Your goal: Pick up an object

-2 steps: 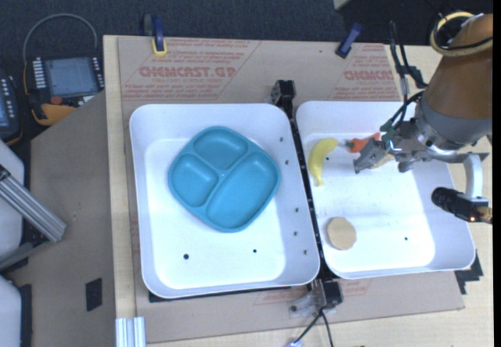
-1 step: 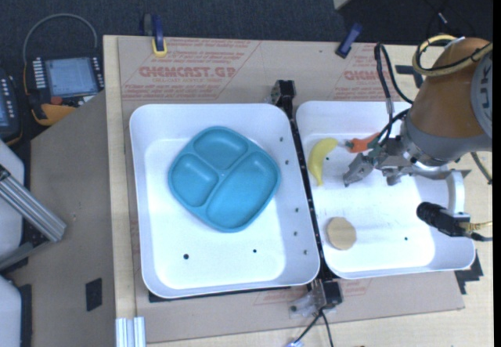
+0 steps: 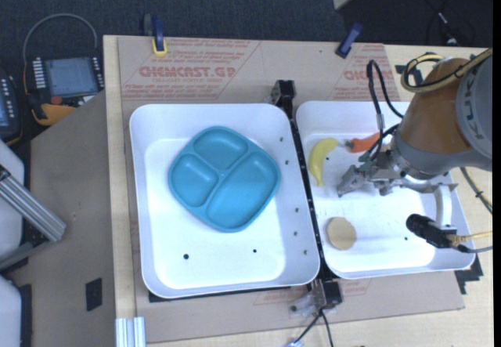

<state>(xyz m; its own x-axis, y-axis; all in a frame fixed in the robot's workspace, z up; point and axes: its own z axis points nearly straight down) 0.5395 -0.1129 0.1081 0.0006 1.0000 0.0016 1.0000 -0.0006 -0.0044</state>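
orange object partly behind the arm, arm cut off right

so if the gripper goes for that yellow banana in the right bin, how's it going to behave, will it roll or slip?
The banana looks smooth and glossy, probably a plastic toy, so it may be light and slip between the fingers. Its curved shape lies flat near the right bin's left wall, so it seems more apt to pivot or slide than roll. That nearby wall could hamper the gripper.

Grey arm in from the right — orange-banded wrist bent low, gripper pointing left.
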